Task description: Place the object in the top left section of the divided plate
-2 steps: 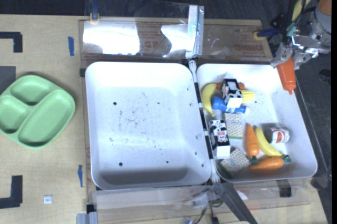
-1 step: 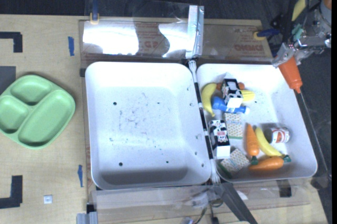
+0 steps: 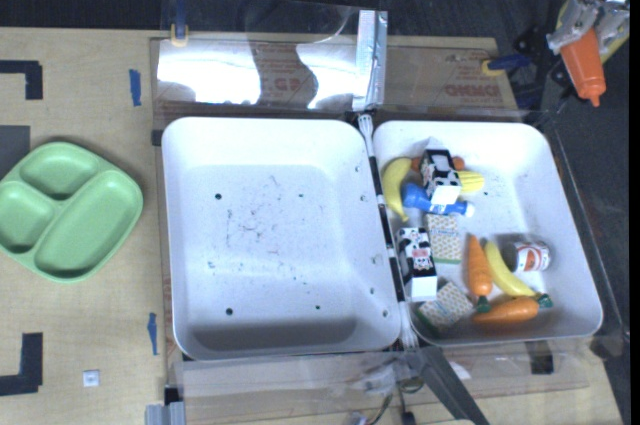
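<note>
Gripper [image 3: 590, 23], raised at the view's upper right, is carrying an orange toy carrot [image 3: 583, 68], light, stiff and slick, clamped at its upper end, well apart from the green divided plate [image 3: 66, 210].

Green divided plate [image 3: 66, 210] lies unobstructed; right bin [image 3: 570, 213] crowded.

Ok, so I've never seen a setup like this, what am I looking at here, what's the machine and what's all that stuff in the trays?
One camera above the bench looks down at a slant. The machine is a robot arm, at the upper right, away from the bins; I cannot tell whether it holds anything. Two shallow white bins sit side by side: the left bin, and the right bin, which holds toy food such as a banana, a carrot and a small can. The green divided plate, at the far left, is where an object should go.
</note>
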### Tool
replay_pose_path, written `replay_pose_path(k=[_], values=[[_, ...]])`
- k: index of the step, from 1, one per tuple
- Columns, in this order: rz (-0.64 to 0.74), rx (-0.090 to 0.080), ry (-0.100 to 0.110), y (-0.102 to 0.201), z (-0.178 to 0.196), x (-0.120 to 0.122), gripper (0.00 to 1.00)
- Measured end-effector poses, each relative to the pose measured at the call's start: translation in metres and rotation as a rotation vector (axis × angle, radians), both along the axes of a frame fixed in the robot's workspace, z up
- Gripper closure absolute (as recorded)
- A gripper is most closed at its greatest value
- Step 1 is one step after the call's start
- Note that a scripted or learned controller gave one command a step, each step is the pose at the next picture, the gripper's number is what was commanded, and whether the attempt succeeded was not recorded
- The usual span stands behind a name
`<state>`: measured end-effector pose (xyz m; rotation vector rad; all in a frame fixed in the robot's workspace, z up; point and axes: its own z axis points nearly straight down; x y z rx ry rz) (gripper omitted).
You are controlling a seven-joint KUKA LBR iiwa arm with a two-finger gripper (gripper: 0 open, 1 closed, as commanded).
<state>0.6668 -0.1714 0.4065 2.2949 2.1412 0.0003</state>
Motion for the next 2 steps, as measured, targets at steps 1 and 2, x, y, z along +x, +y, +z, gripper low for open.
replay_pose_path(k=[1,2], values=[[0.066,0.002,0.003,0.089,-0.050,0.000,1.00],[0.099,0.002,0.002,0.188,-0.046,0.000,1.00]])
